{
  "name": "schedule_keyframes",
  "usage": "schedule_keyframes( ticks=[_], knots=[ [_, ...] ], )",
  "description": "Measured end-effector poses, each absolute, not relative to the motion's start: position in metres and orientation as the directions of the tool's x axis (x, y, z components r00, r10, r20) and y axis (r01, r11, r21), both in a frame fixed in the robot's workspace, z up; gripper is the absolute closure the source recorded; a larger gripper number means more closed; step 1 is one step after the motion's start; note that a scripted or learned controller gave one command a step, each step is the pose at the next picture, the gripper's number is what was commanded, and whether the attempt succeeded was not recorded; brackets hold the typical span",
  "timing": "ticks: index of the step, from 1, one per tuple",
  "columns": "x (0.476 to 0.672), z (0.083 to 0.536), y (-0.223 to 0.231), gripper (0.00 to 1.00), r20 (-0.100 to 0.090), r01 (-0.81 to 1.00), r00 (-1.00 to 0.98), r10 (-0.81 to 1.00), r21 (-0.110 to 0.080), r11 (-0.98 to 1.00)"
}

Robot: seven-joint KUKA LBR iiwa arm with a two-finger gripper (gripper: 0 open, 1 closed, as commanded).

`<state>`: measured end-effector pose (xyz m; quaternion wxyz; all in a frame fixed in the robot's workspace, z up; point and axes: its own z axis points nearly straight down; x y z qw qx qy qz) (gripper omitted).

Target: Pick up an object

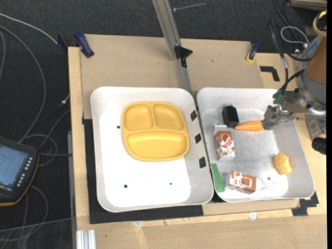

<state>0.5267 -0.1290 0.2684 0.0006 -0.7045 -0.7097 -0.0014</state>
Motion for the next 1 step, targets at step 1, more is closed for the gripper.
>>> schedule_keyframes(
  ticks=[1],
  knots=[
    [0.5367,0.2715,-0.0691,1.00,0.003,1.000,-0.008,1.000,0.002,0.008]
  ],
)
